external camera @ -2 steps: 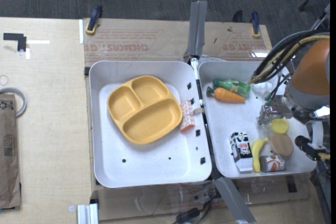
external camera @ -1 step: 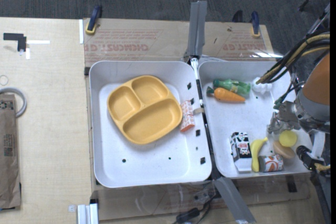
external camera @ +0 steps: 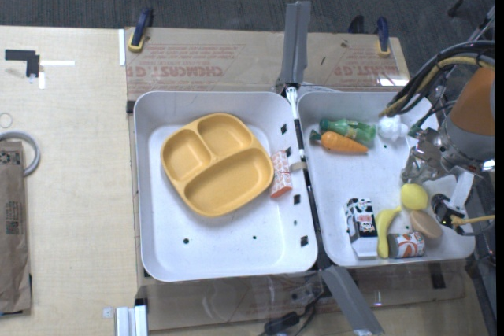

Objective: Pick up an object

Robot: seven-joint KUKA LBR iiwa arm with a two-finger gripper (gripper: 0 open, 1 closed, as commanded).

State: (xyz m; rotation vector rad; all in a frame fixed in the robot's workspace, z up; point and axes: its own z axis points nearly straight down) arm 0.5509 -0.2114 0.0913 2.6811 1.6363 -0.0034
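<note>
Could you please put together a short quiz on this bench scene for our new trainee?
1. True or false: the yellow divided plate lies in the right bin.
2. The carrot lies against which thing? A) green packet B) banana C) orange can
3. Fill in: the gripper is over the ____ bin.

Key:
1. False: it lies in the left bin.
2. A.
3. Right.
</note>
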